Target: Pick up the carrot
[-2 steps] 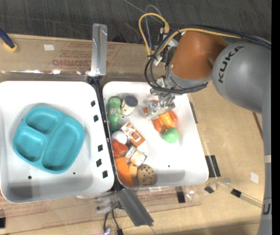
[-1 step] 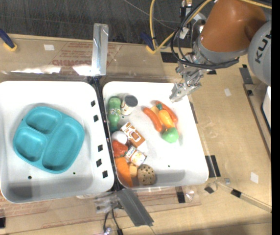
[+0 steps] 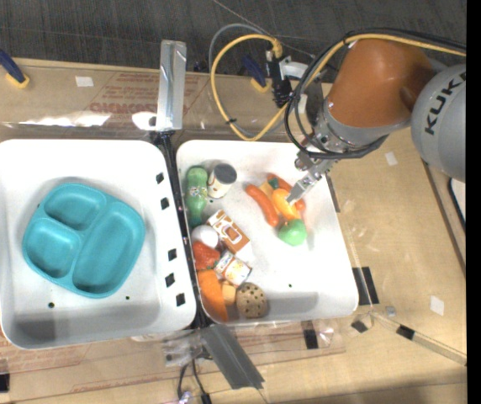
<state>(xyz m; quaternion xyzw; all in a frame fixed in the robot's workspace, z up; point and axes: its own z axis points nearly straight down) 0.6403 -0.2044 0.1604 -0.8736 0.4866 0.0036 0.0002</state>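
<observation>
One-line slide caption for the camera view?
Gripper reaching down onto the carrot in the right bin; teal tray sits in the left bin.

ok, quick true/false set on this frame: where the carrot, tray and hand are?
1. The carrot lies in the right bin. True.
2. The teal tray sits in the right bin. False: it sits in the left bin.
3. The hand is over the right bin, close to the carrot's right side. True.
4. The carrot is up in the air, clear of the bin. False: it lies on the bin floor among other toy food.
5. The tray holds a green ball. False: the green ball lies in the right bin, just below the carrot.
</observation>
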